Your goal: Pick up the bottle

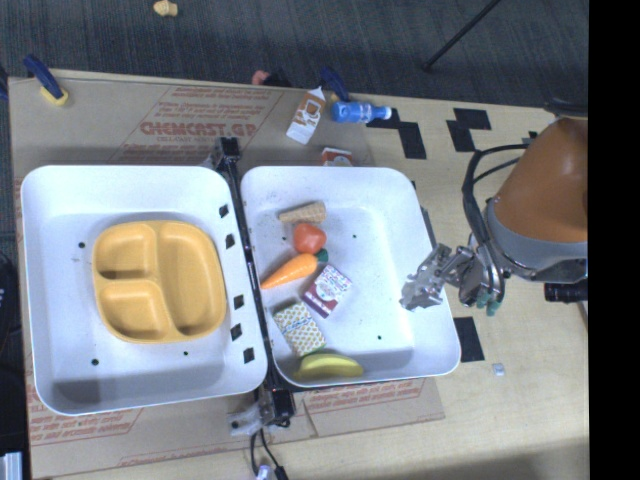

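Bench: we see the bottle (pixel 358 113) lying outside the right bin (pixel 400 190).
Gripper (pixel 425 286): we can't tell its grasp state.
Progress: we judge pickup not begun.

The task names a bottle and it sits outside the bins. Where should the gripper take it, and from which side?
The blue bottle lies on its side on the bench behind the right bin, cap toward the view's right. Probably best to come straight down and close across the middle of its body, where it looks widest and nothing crowds it.

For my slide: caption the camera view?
Gripper at right bin's edge; blue bottle lies outside on the bench.
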You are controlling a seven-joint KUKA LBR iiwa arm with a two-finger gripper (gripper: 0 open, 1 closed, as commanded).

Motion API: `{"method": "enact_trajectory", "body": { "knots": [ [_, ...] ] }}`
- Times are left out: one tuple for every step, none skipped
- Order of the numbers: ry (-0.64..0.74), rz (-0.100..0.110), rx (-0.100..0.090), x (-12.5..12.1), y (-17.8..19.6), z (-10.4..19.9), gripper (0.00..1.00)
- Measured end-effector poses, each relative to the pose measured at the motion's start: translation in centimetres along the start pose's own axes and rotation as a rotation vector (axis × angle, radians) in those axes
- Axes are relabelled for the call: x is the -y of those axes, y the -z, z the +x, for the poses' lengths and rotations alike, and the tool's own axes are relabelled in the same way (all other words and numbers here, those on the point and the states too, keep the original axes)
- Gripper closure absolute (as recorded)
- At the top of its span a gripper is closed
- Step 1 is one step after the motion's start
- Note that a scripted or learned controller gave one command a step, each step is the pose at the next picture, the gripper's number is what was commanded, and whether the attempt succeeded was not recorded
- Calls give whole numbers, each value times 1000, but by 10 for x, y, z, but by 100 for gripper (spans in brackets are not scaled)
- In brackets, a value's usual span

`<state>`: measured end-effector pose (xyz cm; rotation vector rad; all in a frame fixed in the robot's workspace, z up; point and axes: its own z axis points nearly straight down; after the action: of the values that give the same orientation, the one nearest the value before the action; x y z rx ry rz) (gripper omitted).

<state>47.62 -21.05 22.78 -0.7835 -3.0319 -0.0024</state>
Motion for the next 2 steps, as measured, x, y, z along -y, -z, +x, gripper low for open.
{"method": "enact_trajectory", "body": {
  "knots": [
    [435, 2, 2, -35, 16, 19, 100],
    [724, 4, 11, 0, 30, -1, 100]
  ]
}}
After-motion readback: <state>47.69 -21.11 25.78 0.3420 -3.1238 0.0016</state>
